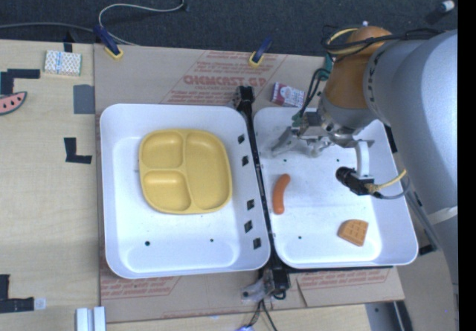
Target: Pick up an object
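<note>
Orange toy sausage point(280, 194): we judge it light, smooth, best pinched across its middle; whether the jaws point(280, 146) are apart, we cannot tell.

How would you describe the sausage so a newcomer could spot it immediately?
Find the right white bin, the one under the robot arm. Near its left wall lies the sausage, below the hand. It is long, narrow and orange-red, unlike the squarish tan waffle further right.
</note>
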